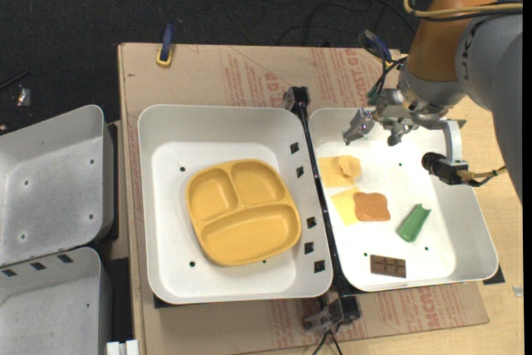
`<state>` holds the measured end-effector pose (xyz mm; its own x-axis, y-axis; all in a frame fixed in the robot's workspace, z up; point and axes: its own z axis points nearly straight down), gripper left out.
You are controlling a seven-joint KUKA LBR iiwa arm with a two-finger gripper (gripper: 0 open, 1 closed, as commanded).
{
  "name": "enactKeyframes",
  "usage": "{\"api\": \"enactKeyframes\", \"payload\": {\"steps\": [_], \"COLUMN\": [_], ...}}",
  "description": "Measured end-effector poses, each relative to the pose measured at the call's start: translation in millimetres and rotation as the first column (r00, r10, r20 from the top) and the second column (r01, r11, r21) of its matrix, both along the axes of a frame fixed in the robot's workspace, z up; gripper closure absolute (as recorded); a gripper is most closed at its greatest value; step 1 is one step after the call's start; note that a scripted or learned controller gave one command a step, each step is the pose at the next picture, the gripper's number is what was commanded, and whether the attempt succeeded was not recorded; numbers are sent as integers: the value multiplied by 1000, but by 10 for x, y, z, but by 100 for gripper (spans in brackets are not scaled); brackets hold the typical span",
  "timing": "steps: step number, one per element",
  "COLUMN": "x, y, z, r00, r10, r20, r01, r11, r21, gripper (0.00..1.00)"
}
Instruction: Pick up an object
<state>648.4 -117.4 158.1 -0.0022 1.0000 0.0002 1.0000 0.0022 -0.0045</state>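
I count five pieces in the right bin (pixel 474 258): pale yellow chunk (pixel 341 170), flat yellow slice (pixel 343 206), orange-brown toast piece (pixel 371 206) overlapping that slice, green block (pixel 413 223), brown chocolate bar (pixel 387 266) nearest me. One yellow divided plate (pixel 243 212) in the left bin (pixel 162 179). Gripper (pixel 378 131) hangs over the right bin's far part, fingers spread, nothing between them. Chunk sits just near-left of it, not touching. Arm cut off at right.
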Motion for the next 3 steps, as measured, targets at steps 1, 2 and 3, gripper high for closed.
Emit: {"api": "enactKeyframes", "payload": {"steps": [1,2,3], "x": [-18,-4,45], "y": [83,76,132], "z": [-468,-334,116], "r00": [1000,1000,1000], "r10": [0,-1,1], "r20": [2,7,9], "r01": [0,1,-1], "r11": [1000,1000,1000], "r21": [0,-1,-1], "gripper": [0,100,100]}}
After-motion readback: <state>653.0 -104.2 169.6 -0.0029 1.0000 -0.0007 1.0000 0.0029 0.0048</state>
